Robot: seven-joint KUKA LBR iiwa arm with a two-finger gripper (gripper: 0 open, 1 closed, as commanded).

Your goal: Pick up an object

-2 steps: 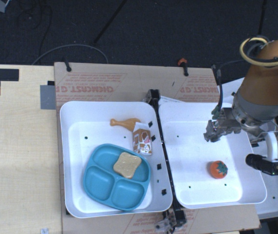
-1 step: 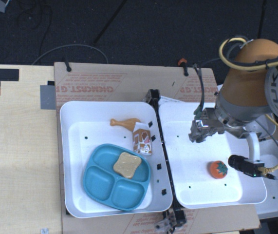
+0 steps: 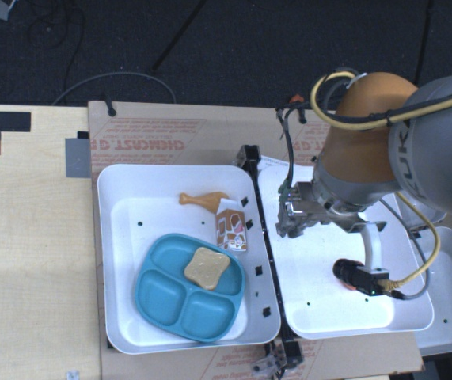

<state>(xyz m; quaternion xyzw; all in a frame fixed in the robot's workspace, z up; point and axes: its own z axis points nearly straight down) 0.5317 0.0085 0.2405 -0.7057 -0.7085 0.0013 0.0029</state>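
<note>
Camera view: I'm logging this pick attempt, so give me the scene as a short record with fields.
left bin: holds blue divided tray, drumstick toy, small carton
blue divided tray: lies flat at the front, bread slice on it
drumstick toy: lies behind the tray
small carton: by the bin's right wall
right bin: arm above it
gripper: over the right bin's left part, nothing seen held
</note>
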